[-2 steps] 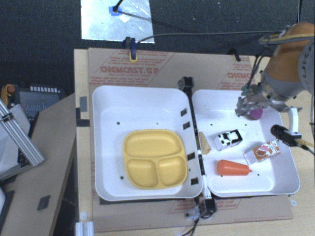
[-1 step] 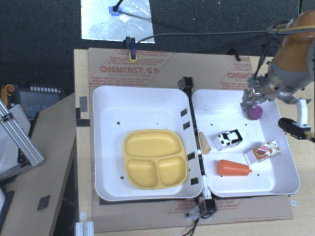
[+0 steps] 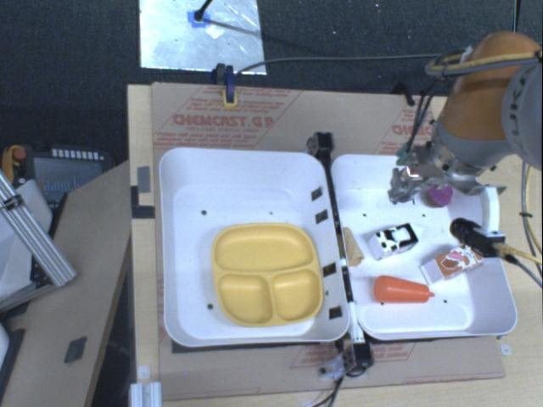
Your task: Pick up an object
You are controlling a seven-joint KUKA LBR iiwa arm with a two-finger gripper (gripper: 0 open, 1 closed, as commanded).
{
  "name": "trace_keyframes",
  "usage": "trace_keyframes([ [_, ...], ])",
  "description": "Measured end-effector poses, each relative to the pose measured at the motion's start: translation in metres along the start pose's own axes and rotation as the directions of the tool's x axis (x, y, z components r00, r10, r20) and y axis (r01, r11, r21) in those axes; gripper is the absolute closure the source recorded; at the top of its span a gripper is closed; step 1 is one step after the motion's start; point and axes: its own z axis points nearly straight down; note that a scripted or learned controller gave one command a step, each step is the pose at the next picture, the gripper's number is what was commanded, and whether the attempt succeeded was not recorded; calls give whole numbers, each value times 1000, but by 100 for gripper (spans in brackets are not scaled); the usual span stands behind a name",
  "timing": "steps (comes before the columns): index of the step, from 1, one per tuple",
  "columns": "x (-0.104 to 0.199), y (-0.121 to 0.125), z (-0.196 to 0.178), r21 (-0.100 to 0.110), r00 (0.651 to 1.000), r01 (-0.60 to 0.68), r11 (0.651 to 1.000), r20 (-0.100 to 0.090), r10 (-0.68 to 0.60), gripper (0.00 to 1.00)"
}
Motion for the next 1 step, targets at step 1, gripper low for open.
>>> trace_keyframes([
  [1,49,-14,8,1,1000,1,1000,0,-1,100],
])
